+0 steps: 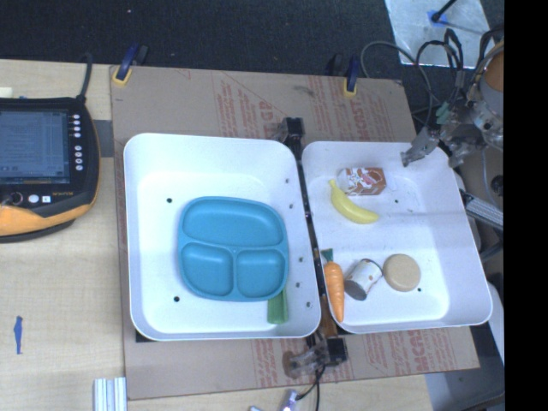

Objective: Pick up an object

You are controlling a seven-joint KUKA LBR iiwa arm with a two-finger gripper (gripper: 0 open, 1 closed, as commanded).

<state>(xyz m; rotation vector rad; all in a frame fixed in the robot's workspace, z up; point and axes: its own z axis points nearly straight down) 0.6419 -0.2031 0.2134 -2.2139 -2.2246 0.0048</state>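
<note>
The right bin (445, 229) holds a yellow banana (352, 206), a red and white packet (362, 180), an orange carrot (334, 290) along its left wall, a small white cup (363, 278) on its side and a round tan disc (402, 272). My gripper (419, 151) hangs over the bin's far right corner, above and to the right of the packet. It touches none of the objects.
The left bin (154, 187) holds a blue divided plate (232, 247) with a green piece (277, 308) at its near right corner. A tablet-like pendant (38, 165) lies on the bench at far left. Cables (402, 58) run behind the right bin.
</note>
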